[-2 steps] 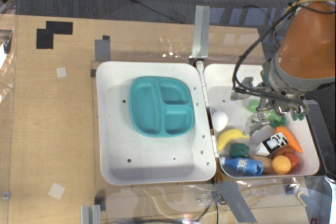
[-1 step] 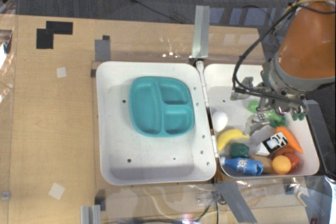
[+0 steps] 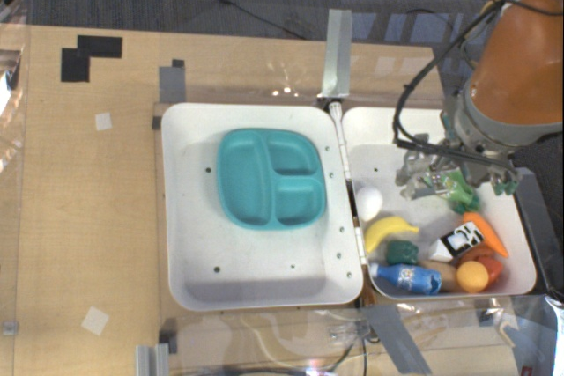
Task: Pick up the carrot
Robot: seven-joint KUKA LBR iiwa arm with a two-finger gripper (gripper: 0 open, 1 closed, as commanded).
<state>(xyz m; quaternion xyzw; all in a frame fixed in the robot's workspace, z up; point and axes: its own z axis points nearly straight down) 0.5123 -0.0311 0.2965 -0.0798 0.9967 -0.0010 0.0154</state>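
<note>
The carrot [image 3: 488, 232] is orange and tapered. It lies at a slant near the right wall of the right bin [image 3: 377, 156], next to a black-and-white block [image 3: 463, 238]. My gripper [image 3: 458, 178] hangs over the back of this bin, just above and to the left of the carrot's upper end. Its fingers are spread open, and a leafy green toy [image 3: 461, 190] sits under them. Nothing is held between the fingers.
The right bin also holds a white egg [image 3: 367, 202], a yellow banana [image 3: 390, 231], a dark green item [image 3: 403, 251], a blue bottle [image 3: 408, 279] and an orange ball [image 3: 473, 276]. A teal divided plate [image 3: 270, 178] lies in the left bin [image 3: 189, 216].
</note>
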